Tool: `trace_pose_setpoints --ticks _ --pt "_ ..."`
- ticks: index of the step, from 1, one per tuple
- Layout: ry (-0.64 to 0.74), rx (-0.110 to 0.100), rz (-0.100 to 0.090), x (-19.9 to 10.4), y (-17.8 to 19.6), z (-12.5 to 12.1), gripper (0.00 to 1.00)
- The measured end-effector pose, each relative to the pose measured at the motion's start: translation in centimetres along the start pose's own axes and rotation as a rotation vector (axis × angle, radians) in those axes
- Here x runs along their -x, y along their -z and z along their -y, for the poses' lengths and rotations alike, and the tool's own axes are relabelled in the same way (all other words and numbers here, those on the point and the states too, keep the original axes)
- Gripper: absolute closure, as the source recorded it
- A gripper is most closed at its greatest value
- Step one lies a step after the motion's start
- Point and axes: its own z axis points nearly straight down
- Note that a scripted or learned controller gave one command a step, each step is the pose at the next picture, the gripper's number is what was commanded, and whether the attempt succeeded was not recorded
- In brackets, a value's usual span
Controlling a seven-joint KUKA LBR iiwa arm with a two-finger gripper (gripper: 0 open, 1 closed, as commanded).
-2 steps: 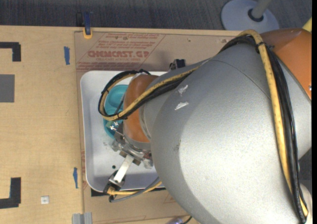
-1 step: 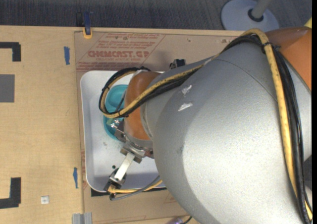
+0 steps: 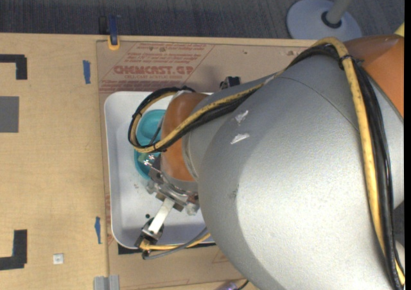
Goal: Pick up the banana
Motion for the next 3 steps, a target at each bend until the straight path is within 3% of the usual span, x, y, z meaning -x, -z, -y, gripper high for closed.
trace_pose_setpoints --ticks 1,2,3 --pt "-0.298 0.001 0.002 -1.0 6.3 -1.3 0.00" --pt "-0.062 0.004 -0.006 -0.3 -0.6 -0.3 0.00" --pt "-0.064 0.007 -0.007 -0.3 -0.5 -0.4 0.00"
